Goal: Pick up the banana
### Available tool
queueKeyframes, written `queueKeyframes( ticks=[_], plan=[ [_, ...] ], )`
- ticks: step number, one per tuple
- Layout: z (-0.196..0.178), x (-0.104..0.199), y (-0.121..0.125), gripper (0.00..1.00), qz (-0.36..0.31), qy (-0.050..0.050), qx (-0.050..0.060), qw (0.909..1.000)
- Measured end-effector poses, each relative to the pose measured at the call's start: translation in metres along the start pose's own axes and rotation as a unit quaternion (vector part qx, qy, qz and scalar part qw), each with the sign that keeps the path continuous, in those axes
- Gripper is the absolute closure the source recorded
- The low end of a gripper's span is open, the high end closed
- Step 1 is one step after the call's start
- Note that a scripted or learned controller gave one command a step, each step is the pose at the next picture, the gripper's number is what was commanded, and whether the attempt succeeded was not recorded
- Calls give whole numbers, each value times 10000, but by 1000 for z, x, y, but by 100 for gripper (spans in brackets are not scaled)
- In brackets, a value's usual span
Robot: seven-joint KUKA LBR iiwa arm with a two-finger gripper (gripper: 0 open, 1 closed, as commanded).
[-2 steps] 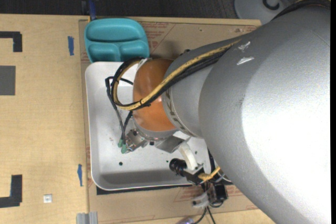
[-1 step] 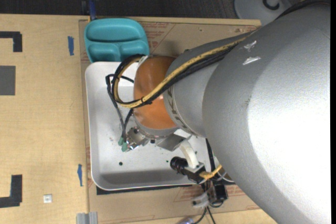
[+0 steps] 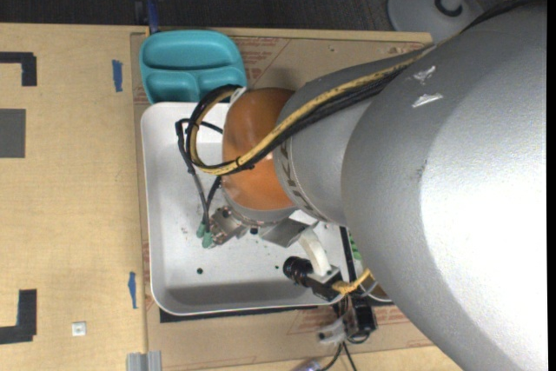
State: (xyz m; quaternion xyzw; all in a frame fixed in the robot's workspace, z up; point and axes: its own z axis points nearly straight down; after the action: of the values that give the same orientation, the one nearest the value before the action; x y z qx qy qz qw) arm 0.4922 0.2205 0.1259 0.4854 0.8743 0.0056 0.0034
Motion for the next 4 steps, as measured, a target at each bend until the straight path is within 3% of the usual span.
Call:
queueKeyframes(
  ticks=[2,3,4],
  plan=[
    [-20,0,1,100,-5,-9,-16,10000],
    [38,-2,-16,100,-1336,18,45,9910],
    [28,-2,-15,100,-1331,16,36,9911]
  ],
)
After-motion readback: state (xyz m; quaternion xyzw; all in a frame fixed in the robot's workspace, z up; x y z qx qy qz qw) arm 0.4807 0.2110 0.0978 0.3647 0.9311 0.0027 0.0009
